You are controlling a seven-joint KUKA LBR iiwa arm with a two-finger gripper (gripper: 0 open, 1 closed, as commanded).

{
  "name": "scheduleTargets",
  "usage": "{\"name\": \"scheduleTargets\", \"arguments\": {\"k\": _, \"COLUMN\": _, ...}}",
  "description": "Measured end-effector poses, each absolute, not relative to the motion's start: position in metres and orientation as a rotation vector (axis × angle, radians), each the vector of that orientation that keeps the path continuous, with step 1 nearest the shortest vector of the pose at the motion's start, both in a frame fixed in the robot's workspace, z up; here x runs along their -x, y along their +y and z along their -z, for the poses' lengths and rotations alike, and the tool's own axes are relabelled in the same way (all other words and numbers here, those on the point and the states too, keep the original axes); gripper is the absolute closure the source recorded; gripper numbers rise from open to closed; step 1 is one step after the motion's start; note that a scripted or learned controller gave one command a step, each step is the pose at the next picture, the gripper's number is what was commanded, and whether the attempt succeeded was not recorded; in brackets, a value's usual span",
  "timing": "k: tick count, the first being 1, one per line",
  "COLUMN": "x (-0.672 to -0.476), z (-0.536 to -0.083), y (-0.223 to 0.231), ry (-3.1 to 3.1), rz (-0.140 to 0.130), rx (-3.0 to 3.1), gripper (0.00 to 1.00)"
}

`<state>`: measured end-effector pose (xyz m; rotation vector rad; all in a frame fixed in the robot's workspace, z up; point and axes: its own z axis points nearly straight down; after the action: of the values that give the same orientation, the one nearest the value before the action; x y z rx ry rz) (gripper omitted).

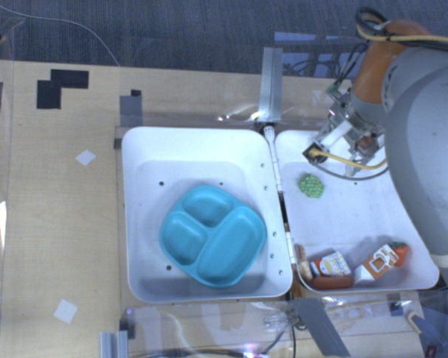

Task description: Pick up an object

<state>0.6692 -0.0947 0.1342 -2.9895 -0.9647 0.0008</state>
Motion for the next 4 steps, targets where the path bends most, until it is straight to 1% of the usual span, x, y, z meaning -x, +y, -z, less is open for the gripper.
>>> {"name": "scheduleTargets", "arguments": {"k": 4, "x": -0.6692, "z": -0.1342, "y": -0.0947, "ry": -0.965, "rz": -0.001, "rx": 2.989, "gripper": 0.00}}
